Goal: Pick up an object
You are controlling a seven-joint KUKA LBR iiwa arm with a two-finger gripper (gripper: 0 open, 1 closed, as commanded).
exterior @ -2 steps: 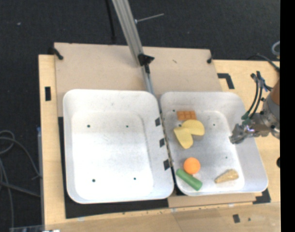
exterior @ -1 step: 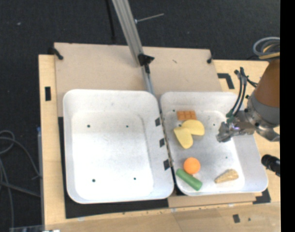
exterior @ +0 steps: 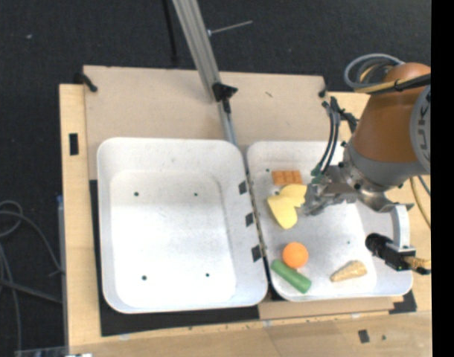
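- Bench (exterior: 175, 103): tan board on a dark floor, carrying two shallow white bins side by side, with a slanted metal strut (exterior: 201, 43) rising from its far edge.
- Left bin (exterior: 175, 222): white floor with a few small dark dots, nothing lying in it.
- Right bin (exterior: 335, 233): holds all the loose items, which sit mostly along its left half and near edge.
- Arm (exterior: 391, 136): reaches in from the right, orange band above a grey wrist, cables looped along it; wrist sits over the right bin's far right part.
- Gripper (exterior: 312, 199): points leftward and down, tip just at the right edge of the pale yellow pieces. Fingers are dark and blurred against the wrist, so I cannot tell whether the jaws are spread or pressed together, nor whether anything is between them.
- Yellow piece (exterior: 283, 211): pale, rounded, lying near the bin's left wall; a second pale yellow lump (exterior: 292, 193) touches it on the far side, next to the gripper tip.
- Green cylinder (exterior: 291, 277): lies slantwise at the near left corner, just beside the orange ball.
- Tan wedge (exterior: 349, 271): near edge of the bin, well apart from the gripper.
- Orange waffle-like square (exterior: 286, 177): flat, just beyond the yellow lump.
- Orange ball (exterior: 295, 255): between the yellow piece and the green cylinder.
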